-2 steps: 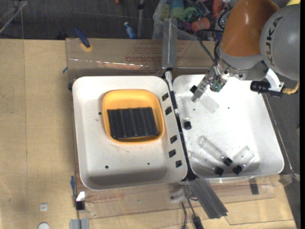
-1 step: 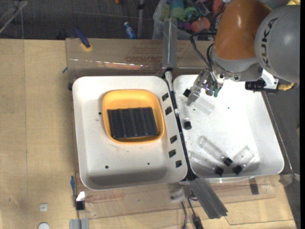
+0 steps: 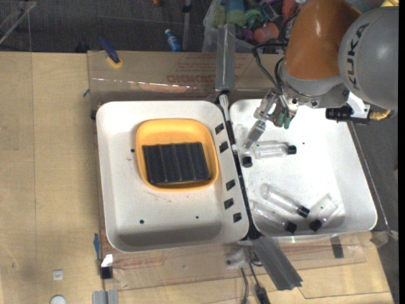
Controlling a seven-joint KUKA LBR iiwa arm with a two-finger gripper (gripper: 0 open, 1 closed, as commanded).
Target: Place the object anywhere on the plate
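4 clear vials (image 3: 286,201) lie in the right bin (image 3: 354,170); the gripper (image 3: 253,145) hangs above, finger state unclear.

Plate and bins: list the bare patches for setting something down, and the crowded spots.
The plate offers only its yellow rim around the dark ridged insert. Bare white floor of the left bin lies below and left of it. In the right bin, the right side is bare; clear vials crowd its lower-left area.
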